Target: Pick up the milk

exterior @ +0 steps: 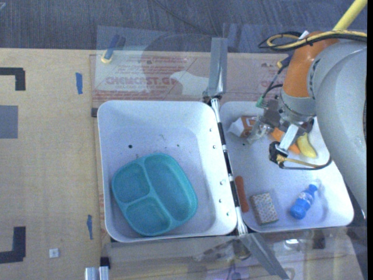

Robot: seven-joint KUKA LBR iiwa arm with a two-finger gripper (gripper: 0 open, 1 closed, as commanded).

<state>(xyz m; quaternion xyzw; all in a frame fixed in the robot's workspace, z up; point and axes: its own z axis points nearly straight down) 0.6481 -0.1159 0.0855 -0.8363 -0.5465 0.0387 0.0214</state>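
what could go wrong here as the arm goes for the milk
1. The tool sits low at the milk carton, which lies close to the right bin's back wall, so a closing grip may push the carton against the wall rather than catch it.
2. The banana and an orange item crowd beside the wrist; they could get nudged or grabbed instead.

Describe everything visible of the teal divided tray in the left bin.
The teal tray looks like moulded plastic, a rounded rectangle with three compartments: one long and two smaller ones. It lies flat, open side up, turned at a slant in the left bin, near the front. It rests on the bin floor, close to the front wall; its compartments look empty.
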